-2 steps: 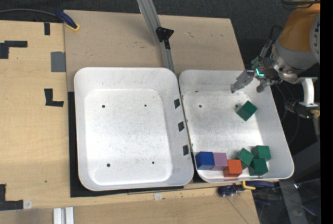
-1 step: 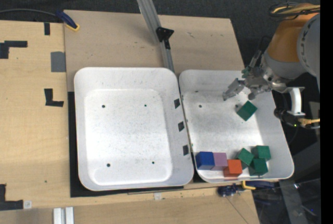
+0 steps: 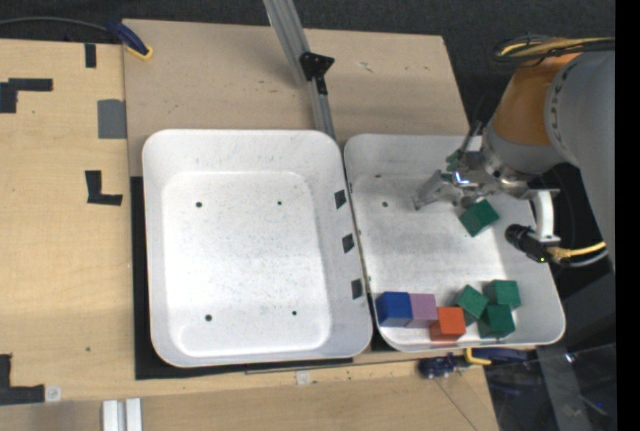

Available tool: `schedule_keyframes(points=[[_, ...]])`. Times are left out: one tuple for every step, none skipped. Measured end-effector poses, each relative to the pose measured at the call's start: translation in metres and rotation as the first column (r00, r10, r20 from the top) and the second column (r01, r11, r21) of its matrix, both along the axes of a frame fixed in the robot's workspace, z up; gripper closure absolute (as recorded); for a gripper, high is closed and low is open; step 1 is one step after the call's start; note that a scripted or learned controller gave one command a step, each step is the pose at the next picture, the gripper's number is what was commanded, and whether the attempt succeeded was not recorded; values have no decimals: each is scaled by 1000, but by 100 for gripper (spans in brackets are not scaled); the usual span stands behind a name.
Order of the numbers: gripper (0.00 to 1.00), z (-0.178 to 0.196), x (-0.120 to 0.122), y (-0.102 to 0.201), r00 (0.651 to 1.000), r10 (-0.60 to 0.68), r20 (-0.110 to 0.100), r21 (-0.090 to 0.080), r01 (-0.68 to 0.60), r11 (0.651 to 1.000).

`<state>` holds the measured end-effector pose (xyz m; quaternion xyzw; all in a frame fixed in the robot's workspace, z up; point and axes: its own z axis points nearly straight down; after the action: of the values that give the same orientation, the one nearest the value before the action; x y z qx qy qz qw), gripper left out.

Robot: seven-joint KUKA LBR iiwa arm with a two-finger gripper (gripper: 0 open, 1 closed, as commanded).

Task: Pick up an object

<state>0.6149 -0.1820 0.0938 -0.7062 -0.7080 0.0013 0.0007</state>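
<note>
The green block (image 3: pixel 480 217) sits just under the gripper (image 3: pixel 452 187) in the right bin (image 3: pixel 400 159), up toward that bin's far-right side and well apart from the cluster of blocks along its near rim, though whether it's pinched, and how wide the pincer is set, I honestly can't tell from this angle. Looks like a small rigid cube, probably light foam or wood, so nothing fragile here. I'd grab it across two flat opposite faces, since it sits tilted and could twist out.
</note>
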Motion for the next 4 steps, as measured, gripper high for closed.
schedule_keyframes(points=[[0,-2,0,0,1000,-1,0,0,1,1000],[100,8,0,1,1000,0,0,0,0,1000],[100,69,-1,-5,1000,-2,8,-1,2,1000],[100,131,2,2,1000,0,9,0,0,1000]])
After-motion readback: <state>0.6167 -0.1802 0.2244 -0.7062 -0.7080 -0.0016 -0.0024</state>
